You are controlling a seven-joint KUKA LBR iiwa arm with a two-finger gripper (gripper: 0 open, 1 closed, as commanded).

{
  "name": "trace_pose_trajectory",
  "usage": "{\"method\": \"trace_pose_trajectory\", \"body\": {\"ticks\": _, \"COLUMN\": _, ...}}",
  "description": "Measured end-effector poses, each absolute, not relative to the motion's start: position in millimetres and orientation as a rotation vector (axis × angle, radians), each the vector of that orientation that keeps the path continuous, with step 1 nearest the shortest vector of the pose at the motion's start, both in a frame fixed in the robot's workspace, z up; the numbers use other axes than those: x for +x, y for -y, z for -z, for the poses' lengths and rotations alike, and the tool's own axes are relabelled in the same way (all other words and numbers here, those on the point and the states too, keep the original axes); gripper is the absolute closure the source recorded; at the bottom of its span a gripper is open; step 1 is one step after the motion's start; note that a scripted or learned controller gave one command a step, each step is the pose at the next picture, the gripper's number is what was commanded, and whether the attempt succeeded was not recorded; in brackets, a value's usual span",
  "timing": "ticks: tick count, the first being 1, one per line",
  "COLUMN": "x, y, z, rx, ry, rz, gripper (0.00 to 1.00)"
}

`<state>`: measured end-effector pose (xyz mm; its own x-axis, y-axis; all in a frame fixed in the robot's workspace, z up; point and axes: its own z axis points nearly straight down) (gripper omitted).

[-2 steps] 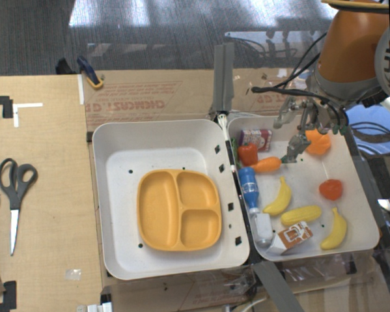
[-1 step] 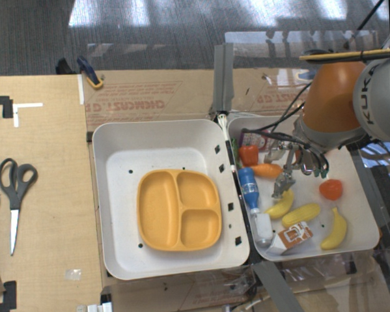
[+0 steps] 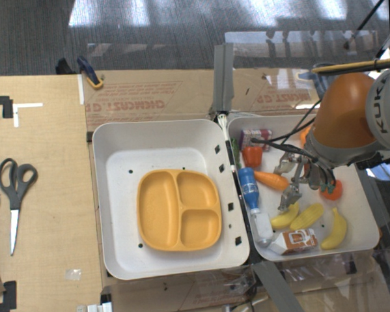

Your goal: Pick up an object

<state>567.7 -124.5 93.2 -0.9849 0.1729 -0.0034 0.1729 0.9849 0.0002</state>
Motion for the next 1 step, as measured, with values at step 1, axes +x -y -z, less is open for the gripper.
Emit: {"method": "trace_pose_trajectory", "body": {"ticks": 1, "x": 570.0, "y": 123.5, "z": -104.0, "rx": 0.266, "ry": -3.12, "rz": 0.002, "gripper": 1.0}}
